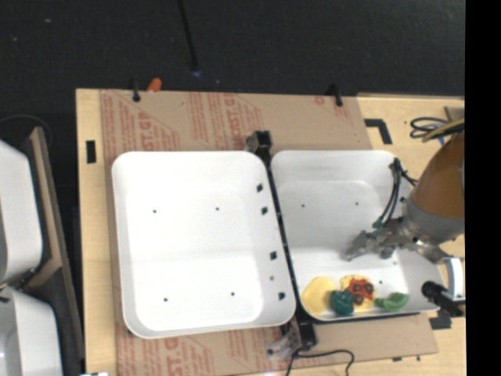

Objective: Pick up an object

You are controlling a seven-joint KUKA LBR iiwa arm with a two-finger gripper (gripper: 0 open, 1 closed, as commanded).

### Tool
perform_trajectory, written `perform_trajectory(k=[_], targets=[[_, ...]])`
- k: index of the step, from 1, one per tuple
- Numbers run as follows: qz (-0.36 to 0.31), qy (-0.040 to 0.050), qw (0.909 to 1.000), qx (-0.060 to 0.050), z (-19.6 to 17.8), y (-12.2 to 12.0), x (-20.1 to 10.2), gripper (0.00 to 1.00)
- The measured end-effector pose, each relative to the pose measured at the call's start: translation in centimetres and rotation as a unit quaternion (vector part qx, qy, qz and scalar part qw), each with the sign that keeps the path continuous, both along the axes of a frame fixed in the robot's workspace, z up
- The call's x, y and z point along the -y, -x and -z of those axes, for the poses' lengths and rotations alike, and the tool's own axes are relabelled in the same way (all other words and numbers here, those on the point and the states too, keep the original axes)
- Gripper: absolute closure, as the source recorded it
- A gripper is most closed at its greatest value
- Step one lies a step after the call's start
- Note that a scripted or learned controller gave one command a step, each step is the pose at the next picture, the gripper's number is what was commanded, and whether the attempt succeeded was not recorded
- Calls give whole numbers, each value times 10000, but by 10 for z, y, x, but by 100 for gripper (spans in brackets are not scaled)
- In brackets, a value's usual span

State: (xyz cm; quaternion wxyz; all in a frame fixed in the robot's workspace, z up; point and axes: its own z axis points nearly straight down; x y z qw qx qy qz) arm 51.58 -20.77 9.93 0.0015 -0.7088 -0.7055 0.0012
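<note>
We see the gripper (366,247) in the right bin (329,171), its jaws seemingly spread and pinching nothing; the toys (354,294) huddle at six o'clock against the bin's near wall, so a descent there risks clipping that wall

Left bin (196,241) is lying fully open for passage. In the right bin (329,178), the far half is staying free; toys (356,294) are crowding its near edge, gripper (368,245) hanging just above them.
</note>
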Motion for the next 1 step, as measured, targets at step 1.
perform_trajectory(k=[1], targets=[[-15,11,10000,34,-34,26,9,0]])
